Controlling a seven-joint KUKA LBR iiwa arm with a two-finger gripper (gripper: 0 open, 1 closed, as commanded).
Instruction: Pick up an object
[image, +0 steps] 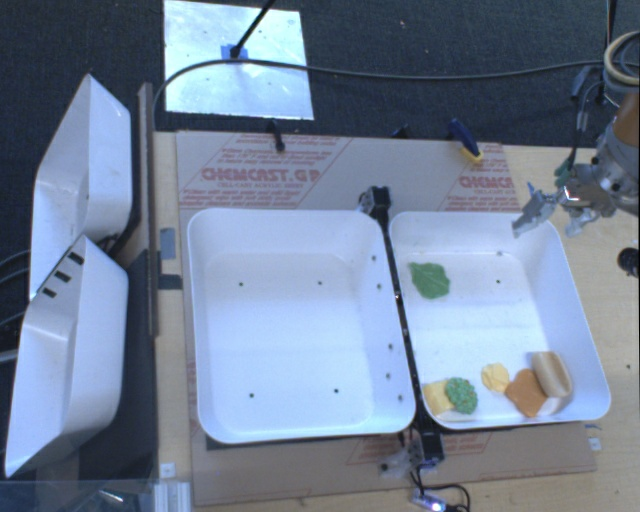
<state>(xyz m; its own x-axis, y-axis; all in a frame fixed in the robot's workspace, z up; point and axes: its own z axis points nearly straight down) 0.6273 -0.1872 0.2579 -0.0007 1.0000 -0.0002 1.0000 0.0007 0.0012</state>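
Camera view, looking down at a slant, showed the two-finger metal gripper (553, 209) hovering at about two o'clock, over the far right corner of the right shallow white plastic bin (560, 270). Its two fingers were spread apart, one pointing down-left toward the bin rim, the other on the right, and nothing lay between them. Behind it the grey arm (622, 140) ran off the right edge.

Inside the right bin, a flat green leafy piece (431, 280) lay toward twelve o'clock of the bin floor, well apart from the gripper. Along the near wall, at about six o'clock, sat a yellow block (436, 397) touching a small green bumpy lump (461, 394). Just right of these lay a small pale yellow piece (495, 377), then an orange wedge (525, 392) touching a tan bread-like roll (551, 374) in the five o'clock corner.

At nine o'clock of that bin, the left shallow white plastic bin (290, 320) touched it along a black divider (400, 310).
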